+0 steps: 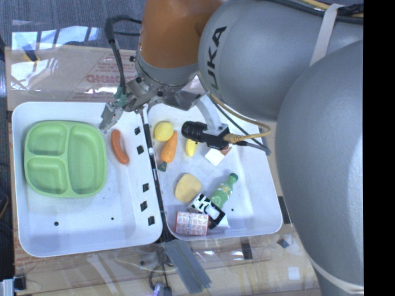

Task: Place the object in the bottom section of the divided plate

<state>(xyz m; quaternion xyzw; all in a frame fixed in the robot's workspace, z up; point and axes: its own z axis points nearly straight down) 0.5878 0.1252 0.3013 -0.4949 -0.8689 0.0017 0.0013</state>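
Arm (296, 103) cut off top, right.

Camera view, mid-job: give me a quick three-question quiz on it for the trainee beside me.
1. True or false: the sausage lies inside the green divided plate.
2. Which bin holds the carrot? A) left bin B) right bin C) neither
3. Fill in: the gripper hangs over the ____ bin, just above the sausage.

Key:
1. False; it lies on the bin floor, right of the plate.
2. B; it lies in the right bin, beside the lemon.
3. Left.
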